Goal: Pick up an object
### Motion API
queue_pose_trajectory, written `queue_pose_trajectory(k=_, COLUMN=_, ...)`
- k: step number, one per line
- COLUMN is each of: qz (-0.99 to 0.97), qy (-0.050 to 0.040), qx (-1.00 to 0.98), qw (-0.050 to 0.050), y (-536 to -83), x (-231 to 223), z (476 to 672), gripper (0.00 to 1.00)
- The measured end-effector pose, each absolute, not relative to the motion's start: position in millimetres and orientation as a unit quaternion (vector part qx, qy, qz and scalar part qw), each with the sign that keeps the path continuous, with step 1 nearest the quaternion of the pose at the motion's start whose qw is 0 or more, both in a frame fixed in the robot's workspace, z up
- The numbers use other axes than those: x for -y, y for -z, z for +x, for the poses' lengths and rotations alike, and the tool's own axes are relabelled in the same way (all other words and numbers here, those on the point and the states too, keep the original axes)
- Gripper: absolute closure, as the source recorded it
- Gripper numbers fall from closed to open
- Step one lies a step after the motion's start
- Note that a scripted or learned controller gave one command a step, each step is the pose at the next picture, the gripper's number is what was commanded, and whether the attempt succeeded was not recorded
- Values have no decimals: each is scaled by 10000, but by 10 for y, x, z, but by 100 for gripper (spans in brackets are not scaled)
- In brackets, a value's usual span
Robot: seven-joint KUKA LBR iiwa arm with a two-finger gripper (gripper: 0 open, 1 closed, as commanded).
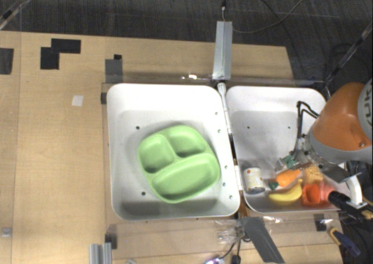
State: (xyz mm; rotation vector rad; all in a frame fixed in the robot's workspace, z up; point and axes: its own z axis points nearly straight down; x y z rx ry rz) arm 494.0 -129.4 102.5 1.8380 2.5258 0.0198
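Observation:
Several small objects lie crowded along the front edge of the right bin point(262, 117). Among them are a white can point(252, 179), an orange carrot-like piece point(288, 178), a yellow banana point(285, 196) and a red cup point(315, 193). My arm, with its orange band point(344, 124), leans in from the right over this pile. The gripper point(296, 162) is low over the carrot-like piece, and the wrist hides most of it. Nothing is visibly lifted.
The left bin point(125, 140) holds a green divided plate point(178, 162) near its middle. A metal post point(222, 53) stands behind the rim shared by the bins. Black cables hang beside the arm at the right.

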Motion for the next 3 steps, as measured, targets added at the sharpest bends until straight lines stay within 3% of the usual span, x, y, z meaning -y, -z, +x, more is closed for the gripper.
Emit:
queue_pose_trajectory(k=1, qz=6004, qy=-14, qx=-7997, qw=38, y=-2802, x=1719, z=5067, gripper=100)
queue_pose_trajectory(k=2, qz=5231, qy=-11, qx=-8522, qw=50, y=-3548, x=1952, z=4886, gripper=100)
queue_pose_trajectory(k=3, qz=6771, qy=-13, qx=-7359, qw=28, y=-3147, x=1631, z=5473, gripper=100)
